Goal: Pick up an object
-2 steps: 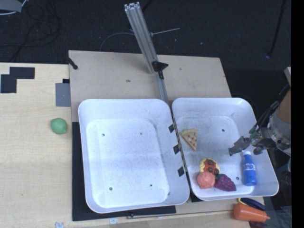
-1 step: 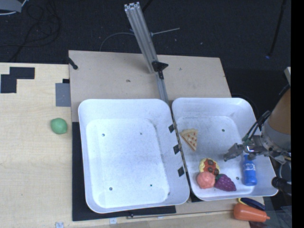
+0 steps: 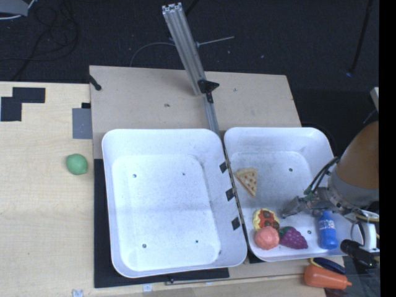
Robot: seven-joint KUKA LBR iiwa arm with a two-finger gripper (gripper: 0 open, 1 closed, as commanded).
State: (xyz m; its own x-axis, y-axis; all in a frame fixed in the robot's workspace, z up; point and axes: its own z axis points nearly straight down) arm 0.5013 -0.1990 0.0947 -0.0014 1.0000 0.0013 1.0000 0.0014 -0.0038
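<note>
Reaching in from 3 o'clock, the grey arm (image 3: 362,166) hangs its gripper (image 3: 303,204) low over the right bin (image 3: 278,138). The tips look dark and blurry, so I cannot tell how the hand is set, and nothing shows between them. The blue bottle (image 3: 327,228) stands just beside it at 4 o'clock. The purple grapes (image 3: 293,237) lie at 6 o'clock, touching the pink ball (image 3: 266,238). The waffle slice (image 3: 247,180) sits well apart at 10 o'clock. A green ball (image 3: 77,164) rests on the bench, left of the left bin (image 3: 117,142).
</note>
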